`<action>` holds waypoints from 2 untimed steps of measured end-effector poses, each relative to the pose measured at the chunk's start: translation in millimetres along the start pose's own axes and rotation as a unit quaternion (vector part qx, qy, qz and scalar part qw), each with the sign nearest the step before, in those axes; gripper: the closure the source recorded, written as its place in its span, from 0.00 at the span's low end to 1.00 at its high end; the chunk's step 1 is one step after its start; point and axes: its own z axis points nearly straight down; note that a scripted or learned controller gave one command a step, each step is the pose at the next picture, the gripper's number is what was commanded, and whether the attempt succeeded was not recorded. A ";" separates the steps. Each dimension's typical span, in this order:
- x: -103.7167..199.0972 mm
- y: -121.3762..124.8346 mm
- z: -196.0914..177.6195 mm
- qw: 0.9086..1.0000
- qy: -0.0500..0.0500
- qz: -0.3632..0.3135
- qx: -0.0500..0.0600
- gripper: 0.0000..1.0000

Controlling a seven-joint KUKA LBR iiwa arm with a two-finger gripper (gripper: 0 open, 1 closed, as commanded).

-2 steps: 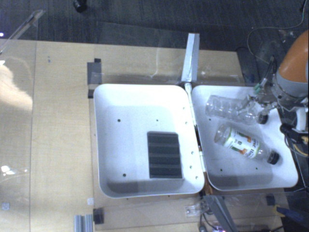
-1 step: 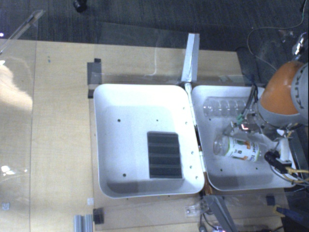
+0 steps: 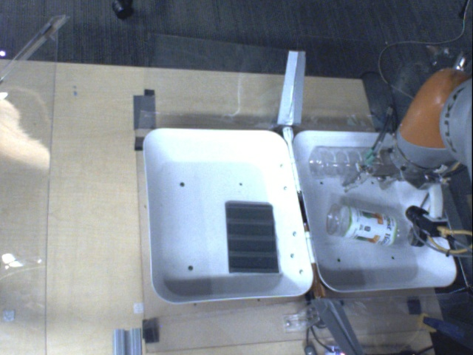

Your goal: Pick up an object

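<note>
Over the wooden bench (image 3: pixel 81 220) we go, two white bins side by side, and the action is all on the right. The arm (image 3: pixel 423 151) comes in from the right edge, its orange band (image 3: pixel 427 103) showing bright above the far right corner of the right bin (image 3: pixel 384 278), and the gripper (image 3: pixel 372 173) hangs over that bin's far half. Wide or narrow? I cannot tell from this angle; the tip is a tangle of grey against the white floor, and nothing can be seen gripped in it. Just to the left of the gripper, along the far wall, lies a clear plastic container (image 3: pixel 334 160) on its side, very close to the tip, though contact is too hard to judge. Nearer to us, in the middle of the same bin, there's a labelled bottle (image 3: pixel 363 225), also down on its side, running left to right, white label with green and reddish print facing up, apart from the gripper. Across in the left bin (image 3: pixel 171 170), one item on its own: a black ribbed block (image 3: pixel 251 237) lying flat in the near right part, close to the wall shared with the right bin, well apart from the gripper.
</note>
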 end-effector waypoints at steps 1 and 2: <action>-7.5 30.6 5.8 0.998 0.012 -0.024 0.051 0.00; 2.7 -65.0 -1.9 0.993 0.000 -0.118 -0.001 0.00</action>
